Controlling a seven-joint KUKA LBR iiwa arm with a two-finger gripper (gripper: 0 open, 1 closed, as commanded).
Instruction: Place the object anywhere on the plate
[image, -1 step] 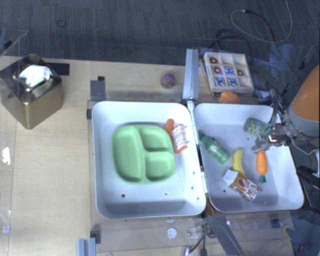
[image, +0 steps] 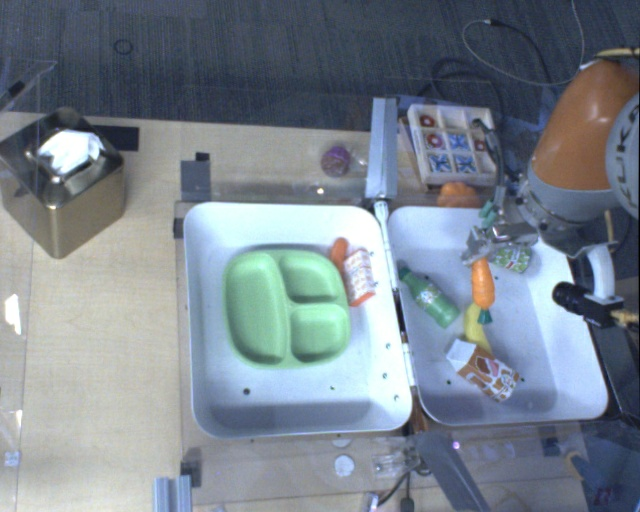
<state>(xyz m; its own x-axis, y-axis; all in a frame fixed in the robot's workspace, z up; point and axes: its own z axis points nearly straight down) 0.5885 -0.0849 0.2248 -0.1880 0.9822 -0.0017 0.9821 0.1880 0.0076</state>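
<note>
A green plate (image: 285, 304) with three compartments lies in the left bin (image: 205, 395). Against its right rim rest an orange toy (image: 339, 247) and a small packet (image: 359, 276). In the right bin (image: 570, 395) lie a green bottle (image: 429, 297), a carrot (image: 483, 283), a yellow piece (image: 474, 322), a brown and white carton (image: 487, 372) and a green and white packet (image: 513, 259). My gripper (image: 487, 238) hangs over the right bin's upper part, just above the carrot's top end and beside the green and white packet.
A game board box (image: 450, 143) and an orange object (image: 456, 193) sit behind the right bin. A purple ball (image: 337, 158) lies behind the left bin. A brown box (image: 62, 190) with white filling stands at the far left of the bench.
</note>
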